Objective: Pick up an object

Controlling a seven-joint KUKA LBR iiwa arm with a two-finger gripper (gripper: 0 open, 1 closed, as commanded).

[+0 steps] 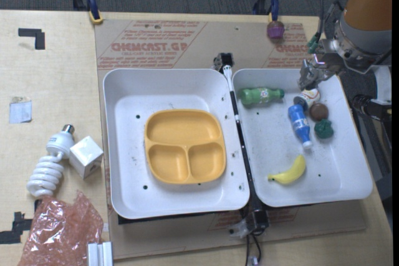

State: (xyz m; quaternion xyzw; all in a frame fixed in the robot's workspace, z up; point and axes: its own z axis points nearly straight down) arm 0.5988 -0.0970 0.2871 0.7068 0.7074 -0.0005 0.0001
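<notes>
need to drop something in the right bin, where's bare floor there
Bare floor lies between the green bottle and the banana, along the right bin's near-left side. Crowded at the far right: blue bottle, brown ball, teal object, gripper.

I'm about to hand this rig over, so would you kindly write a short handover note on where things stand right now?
Gripper: low over the right bin's far edge; nothing visibly between its fingers.
Right bin holds: green bottle, blue bottle, brown ball, dark green object, banana, plus a small white item just below the gripper.
Left bin: yellow divided tray.
Done: no visible pick.
Left: grasp and lift one object.
</notes>
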